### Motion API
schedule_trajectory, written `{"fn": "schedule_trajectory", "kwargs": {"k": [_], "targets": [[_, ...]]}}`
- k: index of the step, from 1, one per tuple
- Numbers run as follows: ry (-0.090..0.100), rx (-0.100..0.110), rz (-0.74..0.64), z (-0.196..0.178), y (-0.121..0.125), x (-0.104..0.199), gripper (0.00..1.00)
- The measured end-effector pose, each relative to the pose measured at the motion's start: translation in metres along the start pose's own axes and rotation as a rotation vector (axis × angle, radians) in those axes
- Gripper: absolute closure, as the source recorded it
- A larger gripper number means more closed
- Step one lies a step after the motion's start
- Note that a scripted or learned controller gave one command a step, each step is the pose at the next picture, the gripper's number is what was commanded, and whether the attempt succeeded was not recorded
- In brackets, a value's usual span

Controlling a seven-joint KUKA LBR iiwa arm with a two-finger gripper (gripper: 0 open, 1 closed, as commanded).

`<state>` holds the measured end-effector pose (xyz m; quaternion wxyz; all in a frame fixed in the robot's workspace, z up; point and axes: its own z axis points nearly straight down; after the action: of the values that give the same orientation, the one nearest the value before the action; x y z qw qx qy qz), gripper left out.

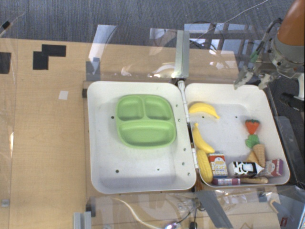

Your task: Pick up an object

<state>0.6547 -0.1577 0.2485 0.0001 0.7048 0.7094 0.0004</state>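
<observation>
Objects for picking: in right bin [267, 99], all below and left of claw [251, 78], none touching it. Banana [204, 109] nearest, lower left; second banana [200, 140] and corn cob [204, 166] further down along bin's left wall. Toy carrot [252, 126] straight below, green piece [252, 140] and ice-cream cone [259, 152] beneath it. Small cartons [218, 165] and black-and-white item [244, 168] farthest, at bin's near edge. Claw: open, holding nothing, over bin's far right corner. Left bin [100, 128], well left: green divided plate [145, 120]. Counter [43, 142]: light wood.
</observation>
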Motion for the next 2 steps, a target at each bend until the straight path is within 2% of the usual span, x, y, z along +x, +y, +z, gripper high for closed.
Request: {"fn": "schedule_trajectory", "kwargs": {"k": [1,2], "targets": [[-0.002,-0.002,-0.119,-0.058,0.016,-0.045,0.00],[0.000,0.000,-0.063,0.099,0.015,-0.042,0.00]]}}
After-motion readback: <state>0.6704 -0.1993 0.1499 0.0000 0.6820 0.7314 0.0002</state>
